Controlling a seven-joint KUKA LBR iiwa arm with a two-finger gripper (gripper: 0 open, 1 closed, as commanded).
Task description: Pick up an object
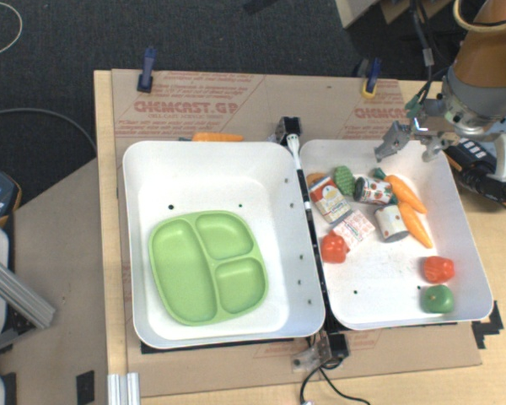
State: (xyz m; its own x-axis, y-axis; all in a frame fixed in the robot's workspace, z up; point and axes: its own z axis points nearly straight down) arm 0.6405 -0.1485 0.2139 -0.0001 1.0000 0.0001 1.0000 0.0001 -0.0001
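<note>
My gripper point(411, 145) hangs over the back edge of the right bin point(464, 226), open, with nothing between its fingers point(392, 141). Just in front of it lie an orange carrot point(411, 207) and a small can point(373, 191). Around them are a green bumpy piece point(344, 180), a red and white carton point(328, 199), a pink and white packet point(352, 226) and a grey cylinder point(391, 224). A red pepper point(334, 247) sits near the bin's left wall. A red tomato point(438, 268) and a green fruit point(437, 299) lie at the front right.
The left bin point(152, 167) holds a green divided plate point(207, 264). A black clip point(288, 129) sits at the back where the bins meet. An orange strip point(218, 137) lies behind the left bin. Blue clamps point(146, 70) hold the cardboard base.
</note>
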